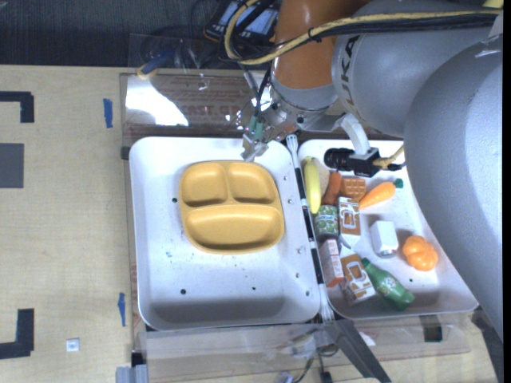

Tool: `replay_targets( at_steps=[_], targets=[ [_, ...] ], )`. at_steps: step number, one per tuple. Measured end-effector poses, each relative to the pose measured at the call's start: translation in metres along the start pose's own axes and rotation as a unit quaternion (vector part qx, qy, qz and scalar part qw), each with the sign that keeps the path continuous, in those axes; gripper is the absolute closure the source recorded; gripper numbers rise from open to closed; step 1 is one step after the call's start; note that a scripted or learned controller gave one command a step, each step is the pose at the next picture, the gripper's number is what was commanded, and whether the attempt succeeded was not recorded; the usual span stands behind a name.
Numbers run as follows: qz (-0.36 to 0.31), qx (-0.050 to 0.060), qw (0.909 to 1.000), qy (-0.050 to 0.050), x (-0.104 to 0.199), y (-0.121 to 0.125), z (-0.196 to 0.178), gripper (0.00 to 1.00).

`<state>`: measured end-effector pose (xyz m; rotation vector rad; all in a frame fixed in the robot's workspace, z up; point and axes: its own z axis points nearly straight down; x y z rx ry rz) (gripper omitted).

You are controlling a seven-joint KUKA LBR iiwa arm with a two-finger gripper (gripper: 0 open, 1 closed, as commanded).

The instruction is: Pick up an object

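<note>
The gripper (254,144) hangs over the far edge of the left bin (231,282), close to that bin's far right corner. It sits just beyond the far rim of a yellow divided plate (231,206). From this slant it cannot be told whether the gripper is open or closed, and nothing shows in its grasp. The arm (447,94) reaches in across the far right corner of the right bin (447,290) and covers that bin's right edge.

The yellow divided plate lies flat in the far half of the left bin, with two small compartments on its far side and one long compartment on its near side. The near half of the left bin shows bare white floor with a few dark specks.

The other things to pick lie in the right bin, crowded along its left edge and middle. A banana (313,188) lies lengthwise against the left edge, near the far left corner. A carrot (377,195) lies tilted toward the bin's middle, its tip pointing at the small printed packets (348,214) beside the banana. A small white block (385,238) rests near the middle, and an orange (420,253) sits just beside it toward the right edge. A green bottle (391,287) lies on its side near the near edge, touching a printed carton (358,279). Both bins stand side by side on the pale bench (64,214).
</note>
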<state>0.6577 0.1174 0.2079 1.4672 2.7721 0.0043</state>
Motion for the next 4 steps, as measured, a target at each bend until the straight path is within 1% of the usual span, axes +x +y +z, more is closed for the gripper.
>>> replay_targets(
  at_steps=[1,2,3,4],
  targets=[
    [0.112,0.003,0.9938,0.002,-0.02,-0.011,0.056,1.0],
    [-0.008,0.0,1.0,0.002,-0.014,0.003,0.116,1.0],
    [-0.125,0.001,0.9922,-0.004,-0.005,0.012,0.115,1.0],
    [-0.015,0.001,0.9999,0.001,-0.002,0.003,0.098,1.0]
  ],
)
